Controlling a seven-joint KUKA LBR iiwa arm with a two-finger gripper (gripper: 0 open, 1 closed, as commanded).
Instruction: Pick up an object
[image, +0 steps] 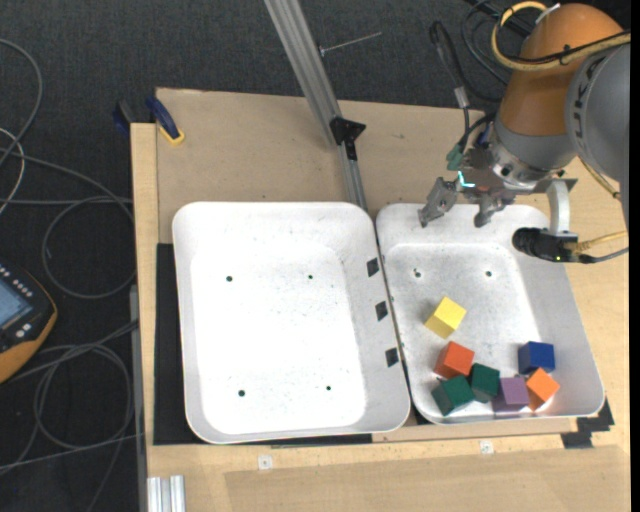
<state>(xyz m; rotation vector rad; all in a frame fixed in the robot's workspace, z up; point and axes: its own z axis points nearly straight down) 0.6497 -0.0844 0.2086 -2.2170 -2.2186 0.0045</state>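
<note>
Objects: seven small blocks, all in the right bin (570, 320), none lifted.
Yellow block (446, 316): alone, near bin centre, apart from the rest, tilted corner-on to cam.
Red-orange block (456, 358): just below the yellow one, at top of the cluster by the bin's near wall.
Green blocks: two dark green, one (453, 393) at near-left of cluster, other (485, 381) just to its right; they look to be touching each other and the red-orange block.
Purple block (514, 392): right of 2nd green, against near rim.
Orange block (542, 386): beside purple, touching or nearly so.
Blue block (537, 356): just behind the orange one, towards the bin's right wall.
Gripper (460, 208): over the far rim of right bin, well apart from every block; two grey fingers (434, 205) splayed apart, nothing between them.
Arm (550, 90): comes in from upper right, orange band above wrist, cables looped round it.
Left bin (190, 330): white, speckled, side by side w/ right bin.
Bench (260, 140): bare wood board under both bins; slanted metal bar (318, 90) crosses its far part.
Floor: dark, w/ loose cables (60, 250) at left.
</note>
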